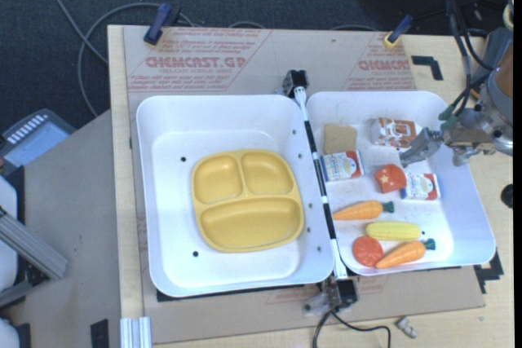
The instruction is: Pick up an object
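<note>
Toy food in rt bin [481, 232]; end effector [426, 147] above it w/ fingers spread, nothing gripped

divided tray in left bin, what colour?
Yellow. The tray shows plainly in the camera view, lying in the left bin.

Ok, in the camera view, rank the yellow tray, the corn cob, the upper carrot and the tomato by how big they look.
1. Yellow tray, by far the largest.
2. Upper carrot and corn cob: these look about alike, so no ranking between them.
3. Tomato, the smallest.
</note>
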`<action>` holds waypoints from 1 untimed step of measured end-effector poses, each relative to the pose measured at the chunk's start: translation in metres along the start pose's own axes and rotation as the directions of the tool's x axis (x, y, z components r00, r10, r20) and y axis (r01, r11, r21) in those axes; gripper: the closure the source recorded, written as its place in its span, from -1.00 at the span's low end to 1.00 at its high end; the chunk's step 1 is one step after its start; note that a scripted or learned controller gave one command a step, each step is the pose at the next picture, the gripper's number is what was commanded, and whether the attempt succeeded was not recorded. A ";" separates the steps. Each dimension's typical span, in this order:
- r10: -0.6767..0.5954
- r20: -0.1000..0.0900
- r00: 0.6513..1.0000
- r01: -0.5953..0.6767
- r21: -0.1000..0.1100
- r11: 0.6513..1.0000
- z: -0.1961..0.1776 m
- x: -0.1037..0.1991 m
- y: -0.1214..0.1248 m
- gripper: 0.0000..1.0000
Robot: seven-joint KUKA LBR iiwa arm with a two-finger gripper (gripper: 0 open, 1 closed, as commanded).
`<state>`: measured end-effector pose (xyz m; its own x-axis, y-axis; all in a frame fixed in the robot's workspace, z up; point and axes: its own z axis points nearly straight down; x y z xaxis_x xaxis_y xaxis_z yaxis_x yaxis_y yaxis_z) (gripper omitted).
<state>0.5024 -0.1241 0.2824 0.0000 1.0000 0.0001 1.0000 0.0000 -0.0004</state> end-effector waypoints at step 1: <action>0.000 -0.001 1.000 0.000 0.002 1.000 0.084 0.010 0.046 -1.00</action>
<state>0.5487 -0.1138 0.1986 0.0003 1.0000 0.0008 1.0000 -0.0003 -0.0020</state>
